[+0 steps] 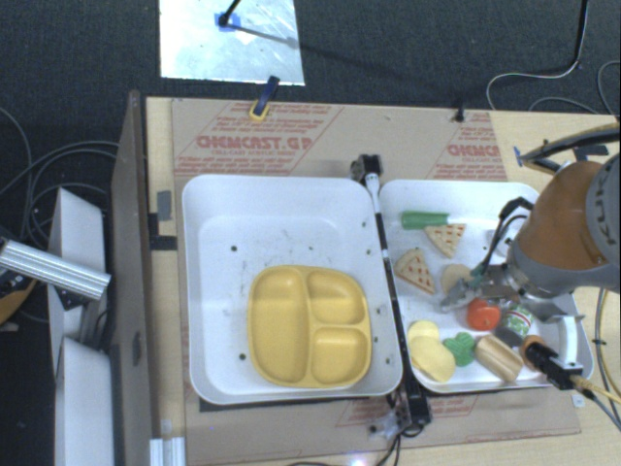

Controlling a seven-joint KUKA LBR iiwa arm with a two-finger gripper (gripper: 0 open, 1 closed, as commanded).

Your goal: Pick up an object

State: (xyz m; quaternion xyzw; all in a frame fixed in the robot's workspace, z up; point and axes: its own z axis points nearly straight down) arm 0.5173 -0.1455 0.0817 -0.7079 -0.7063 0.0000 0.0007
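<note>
Over the right bin (505, 194) we see the tool (464, 293) low among the toy foods — whether it is wide or narrow we cannot tell. A red tomato (483, 314) lies just beside it, a waffle wedge (415, 272) nearby, a green piece (424, 220) farther off. Well apart, the left bin (209, 260) carries a yellow divided plate (309, 325).

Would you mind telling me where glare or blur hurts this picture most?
Camera view: the shiny sheet on the dark floor glares brightest, washing out its surface; both white bins, left and right, are bright with soft shadows along their walls; the whole frame is slightly soft, so the toy food near the gripper blurs together, and the arm lacks crisp edges.
</note>
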